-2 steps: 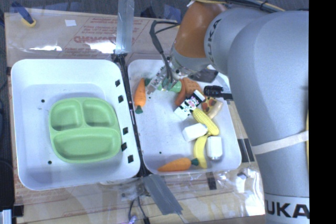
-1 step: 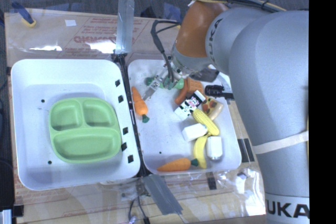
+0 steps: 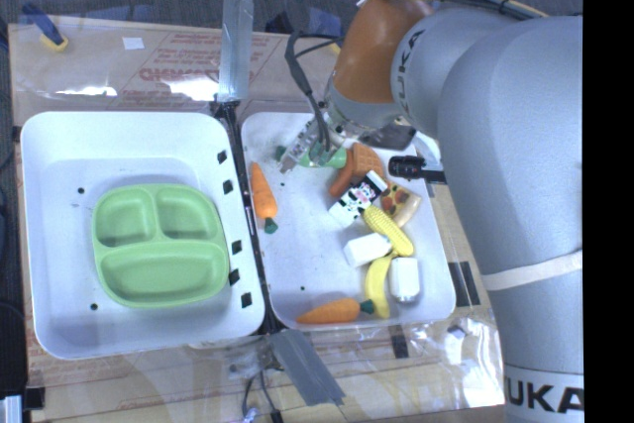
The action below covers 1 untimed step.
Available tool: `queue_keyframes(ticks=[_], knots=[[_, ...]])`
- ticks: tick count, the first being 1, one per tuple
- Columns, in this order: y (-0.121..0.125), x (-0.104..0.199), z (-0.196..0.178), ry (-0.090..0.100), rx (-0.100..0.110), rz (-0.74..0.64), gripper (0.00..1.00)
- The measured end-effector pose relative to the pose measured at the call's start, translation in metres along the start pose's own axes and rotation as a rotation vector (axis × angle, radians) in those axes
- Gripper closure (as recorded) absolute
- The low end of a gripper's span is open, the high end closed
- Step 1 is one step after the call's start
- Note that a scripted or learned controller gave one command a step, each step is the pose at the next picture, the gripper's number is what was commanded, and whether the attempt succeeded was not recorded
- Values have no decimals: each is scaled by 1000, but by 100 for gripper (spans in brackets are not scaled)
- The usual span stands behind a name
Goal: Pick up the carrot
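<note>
An orange carrot (image 3: pixel 263 192) with a green stub lies along the left wall of the right bin (image 3: pixel 297 277). A second carrot (image 3: pixel 331 312) rests against that bin's front wall. My gripper (image 3: pixel 303 152) hangs low over the back of the right bin, a short way up and to the right of the first carrot and apart from it. The big grey arm with its orange band covers the bin's right side.
To the right of the gripper lies a pile: a brown-orange item (image 3: pixel 357 163), a black-and-white carton (image 3: pixel 357 197), a pizza slice (image 3: pixel 401 204), two bananas (image 3: pixel 388 229), a white block (image 3: pixel 365 249) and a white bottle (image 3: pixel 404 278). The left bin (image 3: pixel 50 173) holds a green divided tray (image 3: pixel 158 244).
</note>
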<state>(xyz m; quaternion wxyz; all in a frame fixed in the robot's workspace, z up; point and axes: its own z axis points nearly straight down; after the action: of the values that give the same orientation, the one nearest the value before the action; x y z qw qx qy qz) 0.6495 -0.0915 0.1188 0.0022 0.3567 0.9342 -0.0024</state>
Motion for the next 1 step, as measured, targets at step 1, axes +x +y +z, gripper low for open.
queue_keyframes(ticks=[1], knots=[[0,1,1,1,1,-1,0]])
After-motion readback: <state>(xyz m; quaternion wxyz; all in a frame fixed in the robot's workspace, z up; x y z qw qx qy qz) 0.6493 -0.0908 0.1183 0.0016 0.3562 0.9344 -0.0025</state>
